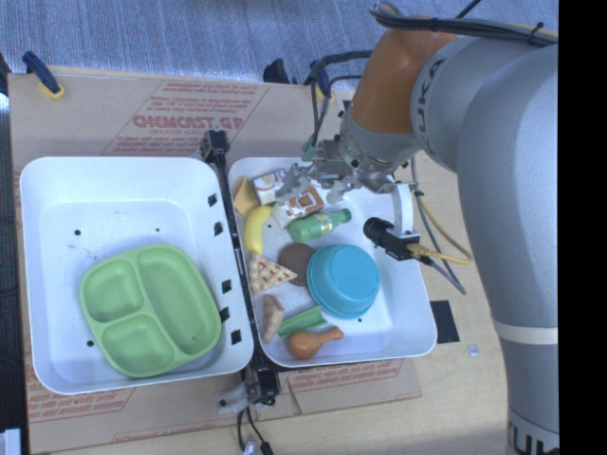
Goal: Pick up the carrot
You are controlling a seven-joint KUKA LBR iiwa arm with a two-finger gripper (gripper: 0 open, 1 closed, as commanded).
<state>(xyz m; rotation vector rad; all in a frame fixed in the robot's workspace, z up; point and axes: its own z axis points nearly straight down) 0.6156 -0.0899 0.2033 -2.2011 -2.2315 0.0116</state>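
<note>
Overhead, jaws (pixel 305 180), state hard to tell, low over the right bin (pixel 417 297), carrot unidentifiable.

Carrot (pixel 302 321) — seemingly green-topped — lies flat near the blue bowl (pixel 343 280).

Green divided plate (pixel 152 309) in left bin (pixel 38 254); blue bowl (pixel 343 280), banana (pixel 256 228) right.

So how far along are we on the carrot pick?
Nothing looks done yet. The gripper is low over the back of the right bin, among the packets there. The orange piece that is probably the carrot lies near the bin's front edge, untouched. Left: reach it, grasp, lift.
</note>
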